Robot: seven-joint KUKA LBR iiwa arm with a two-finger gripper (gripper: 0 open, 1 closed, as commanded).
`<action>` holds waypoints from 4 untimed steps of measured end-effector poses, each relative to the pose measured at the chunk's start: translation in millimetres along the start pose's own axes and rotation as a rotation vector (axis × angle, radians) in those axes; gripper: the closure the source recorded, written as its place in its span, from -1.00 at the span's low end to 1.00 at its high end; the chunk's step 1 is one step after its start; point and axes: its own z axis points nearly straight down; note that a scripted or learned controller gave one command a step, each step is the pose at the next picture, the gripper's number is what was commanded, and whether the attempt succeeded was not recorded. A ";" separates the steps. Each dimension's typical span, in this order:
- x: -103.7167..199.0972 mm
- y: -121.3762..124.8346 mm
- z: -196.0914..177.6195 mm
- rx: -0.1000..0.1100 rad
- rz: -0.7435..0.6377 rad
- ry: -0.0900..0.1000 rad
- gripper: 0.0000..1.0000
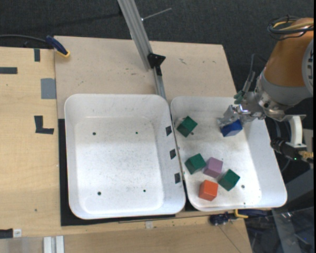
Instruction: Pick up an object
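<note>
Reaching in from the right, the grey arm with its orange band [287,57] holds the two-finger gripper [233,118] low over the right-hand shallow white bin [263,186]. Its fingers are clamped on a small blue block [231,128], near the bin's upper right corner. Three green cubes [187,126] [195,163] [229,179], a purple cube [214,167] and an orange cube [208,190] lie apart, lower in the same bin. The left-hand white bin [73,141] adjoins.

Two bins side by side at frame centre, left bin [118,157] beside right bin [263,178], one block [187,126] at the right bin's upper left, another [231,128] just under the gripper [233,115] upper right, four blocks [213,177] clustered lower centre
</note>
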 end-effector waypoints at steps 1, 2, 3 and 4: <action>47.1 2.6 -0.5 0.004 -0.004 0.001 1.00; 106.8 -9.5 -1.8 0.005 -0.005 0.002 1.00; 162.0 -8.5 -3.5 0.004 -0.006 0.002 1.00; 211.1 -25.2 10.5 0.007 -0.005 0.001 1.00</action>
